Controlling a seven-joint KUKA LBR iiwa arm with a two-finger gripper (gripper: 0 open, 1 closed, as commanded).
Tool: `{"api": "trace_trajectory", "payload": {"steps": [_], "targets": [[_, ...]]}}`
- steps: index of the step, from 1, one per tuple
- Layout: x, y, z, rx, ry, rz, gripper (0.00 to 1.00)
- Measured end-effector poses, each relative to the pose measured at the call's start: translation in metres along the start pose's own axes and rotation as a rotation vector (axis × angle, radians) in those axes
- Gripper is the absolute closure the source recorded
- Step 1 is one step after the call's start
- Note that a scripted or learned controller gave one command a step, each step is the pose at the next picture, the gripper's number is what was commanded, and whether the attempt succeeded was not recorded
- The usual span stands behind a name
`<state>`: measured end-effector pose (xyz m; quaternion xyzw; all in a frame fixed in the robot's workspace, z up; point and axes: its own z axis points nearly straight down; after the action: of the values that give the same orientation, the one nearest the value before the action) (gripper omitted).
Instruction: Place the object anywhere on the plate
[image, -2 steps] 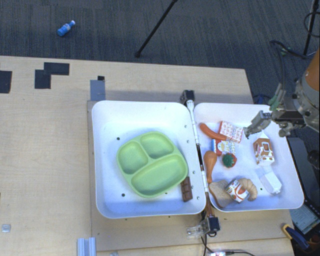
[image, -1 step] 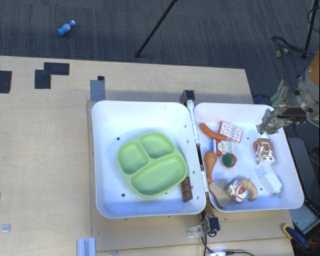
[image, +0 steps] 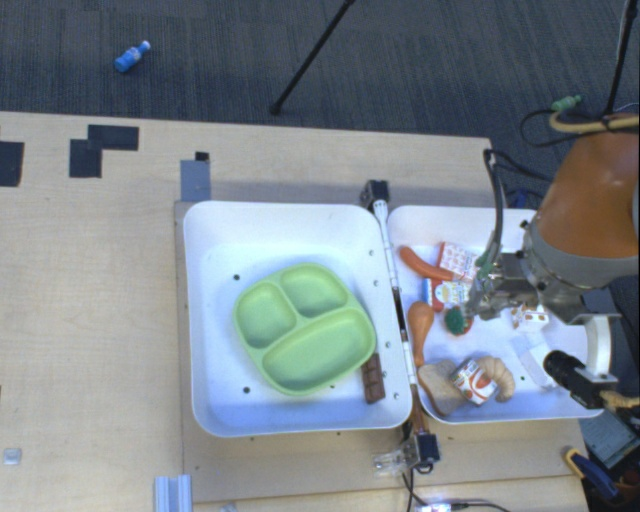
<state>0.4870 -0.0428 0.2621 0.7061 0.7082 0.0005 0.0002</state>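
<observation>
The gripper (image: 478, 300) hung over the right bin (image: 520, 405), above a small round green object (image: 458, 321); whether its fingers were spread or pinching could not be told. The glossy green three-part plate (image: 305, 327) lay in the smooth white left bin (image: 210, 300), a brown bar (image: 373, 380) beside it.

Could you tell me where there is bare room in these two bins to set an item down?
The green three-compartment plate has all compartments bare. In the left white bin, bare floor borders the plate toward the far wall and left wall; a brown bar sits at the plate's near-right corner. The right white bin is crowded: orange hot dog, carrot, can, and the gripper.
</observation>
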Motion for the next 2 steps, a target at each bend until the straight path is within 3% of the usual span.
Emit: {"api": "trace_trajectory", "payload": {"steps": [1,2], "targets": [[-0.0037,0.0853,-0.0332,-0.003,-0.001,-0.003,1.0],[-0.0036,0.0851,-0.0329,-0.002,-0.001,-0.003,0.0]]}}
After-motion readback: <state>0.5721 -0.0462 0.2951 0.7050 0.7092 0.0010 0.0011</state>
